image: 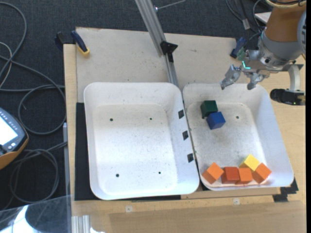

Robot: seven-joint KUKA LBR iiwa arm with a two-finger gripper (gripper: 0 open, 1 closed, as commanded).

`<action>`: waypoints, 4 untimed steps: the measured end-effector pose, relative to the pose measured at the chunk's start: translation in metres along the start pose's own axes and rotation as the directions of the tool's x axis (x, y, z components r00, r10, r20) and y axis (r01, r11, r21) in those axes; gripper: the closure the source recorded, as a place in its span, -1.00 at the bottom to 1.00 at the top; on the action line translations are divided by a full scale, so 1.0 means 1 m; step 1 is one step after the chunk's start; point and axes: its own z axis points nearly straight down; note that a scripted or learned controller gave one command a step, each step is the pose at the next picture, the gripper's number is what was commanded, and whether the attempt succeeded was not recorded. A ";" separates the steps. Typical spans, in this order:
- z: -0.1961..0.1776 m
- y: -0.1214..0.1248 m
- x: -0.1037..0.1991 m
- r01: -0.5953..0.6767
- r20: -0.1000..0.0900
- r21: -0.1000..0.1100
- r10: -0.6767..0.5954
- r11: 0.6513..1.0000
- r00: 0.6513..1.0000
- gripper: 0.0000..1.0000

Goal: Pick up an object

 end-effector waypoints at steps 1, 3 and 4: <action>-0.003 0.001 0.000 0.001 0.002 -0.005 -0.001 1.000 1.000 -1.00; 0.103 0.001 0.005 0.000 0.000 0.001 0.000 1.000 1.000 -1.00; 0.134 0.006 0.008 0.001 -0.003 -0.015 -0.001 1.000 1.000 -1.00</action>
